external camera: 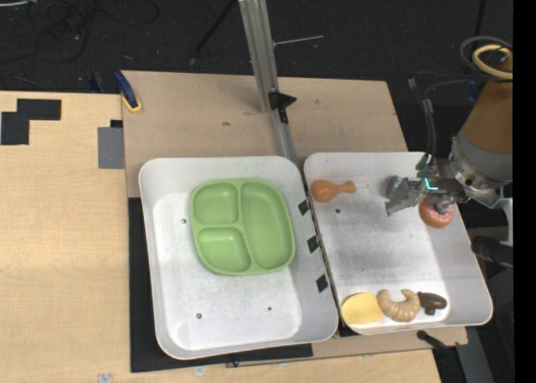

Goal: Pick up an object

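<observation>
My gripper (400,197) hangs over the right bin (394,247), near its upper right part, on the grey arm reaching in from the right. A round red object (438,214) lies just right of the gripper, beside the wrist and close to the bin's right wall. An orange drumstick-shaped toy (332,191) lies to the gripper's left, near the bin's upper left corner. Along the bin's front edge sit a yellow piece (361,309), a tan curled piece (400,304) and a small dark brown piece (433,301). I see nothing held in the gripper.
The left bin (167,289) holds a green divided plate (243,226). A metal post (261,54) rises behind the two bins. Black clips (311,243) line the seam between the bins. Cables hang by the arm at the right.
</observation>
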Controlling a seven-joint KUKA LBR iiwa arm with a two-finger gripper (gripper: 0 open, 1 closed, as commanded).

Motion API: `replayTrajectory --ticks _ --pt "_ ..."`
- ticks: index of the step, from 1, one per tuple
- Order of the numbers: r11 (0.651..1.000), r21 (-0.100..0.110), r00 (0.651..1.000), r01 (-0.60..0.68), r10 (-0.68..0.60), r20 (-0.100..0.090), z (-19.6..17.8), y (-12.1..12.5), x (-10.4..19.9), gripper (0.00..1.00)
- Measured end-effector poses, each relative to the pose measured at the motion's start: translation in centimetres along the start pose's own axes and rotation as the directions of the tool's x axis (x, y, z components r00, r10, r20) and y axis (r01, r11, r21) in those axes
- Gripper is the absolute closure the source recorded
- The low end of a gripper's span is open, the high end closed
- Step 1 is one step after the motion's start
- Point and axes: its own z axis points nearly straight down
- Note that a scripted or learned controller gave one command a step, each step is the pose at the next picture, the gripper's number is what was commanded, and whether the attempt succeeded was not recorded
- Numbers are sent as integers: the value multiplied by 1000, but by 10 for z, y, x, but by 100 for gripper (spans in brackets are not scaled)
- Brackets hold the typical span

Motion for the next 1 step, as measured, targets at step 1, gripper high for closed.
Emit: replayTrajectory --ticks 1 --pt "1000 -1 1000 0 0 0 -1 0 0 0"
